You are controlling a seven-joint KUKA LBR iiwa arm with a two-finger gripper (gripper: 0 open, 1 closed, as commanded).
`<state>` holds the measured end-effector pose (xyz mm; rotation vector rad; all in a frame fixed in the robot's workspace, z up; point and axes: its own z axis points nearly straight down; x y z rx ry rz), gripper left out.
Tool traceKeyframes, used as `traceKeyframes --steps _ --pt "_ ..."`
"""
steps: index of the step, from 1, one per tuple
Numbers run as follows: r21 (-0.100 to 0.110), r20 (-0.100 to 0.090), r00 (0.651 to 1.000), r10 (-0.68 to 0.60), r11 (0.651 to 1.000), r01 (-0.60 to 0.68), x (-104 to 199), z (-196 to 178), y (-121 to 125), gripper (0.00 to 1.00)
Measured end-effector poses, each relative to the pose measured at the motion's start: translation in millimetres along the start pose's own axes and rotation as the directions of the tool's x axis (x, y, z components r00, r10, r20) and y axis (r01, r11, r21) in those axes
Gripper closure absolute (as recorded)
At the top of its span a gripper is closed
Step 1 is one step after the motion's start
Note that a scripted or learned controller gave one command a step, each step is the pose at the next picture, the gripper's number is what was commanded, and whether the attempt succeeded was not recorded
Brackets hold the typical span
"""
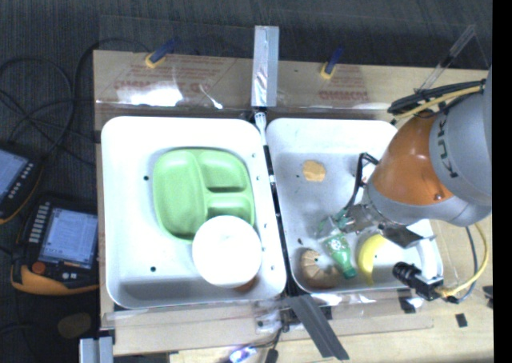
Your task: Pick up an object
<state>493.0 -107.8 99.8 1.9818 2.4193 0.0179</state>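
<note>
Fingers hidden under the wrist, so open or closed cannot be told. Gripper (352, 221) low in the right bin (292, 153), just above a green bottle (339, 251) (touching or not, unclear). Beside it, a yellow object (370, 256) and a brown lump (314, 267); farther back, a small orange piece (314, 170). In the left bin (120, 193), a green divided tray (200, 189) partly under a white round lid (227, 250).
</note>
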Motion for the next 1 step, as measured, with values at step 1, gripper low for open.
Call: traceKeyframes --steps 1 --pt "0.020 -0.002 1.000 -0.027 0.999 0.027 50.6 -138.3 46.4 1.00"
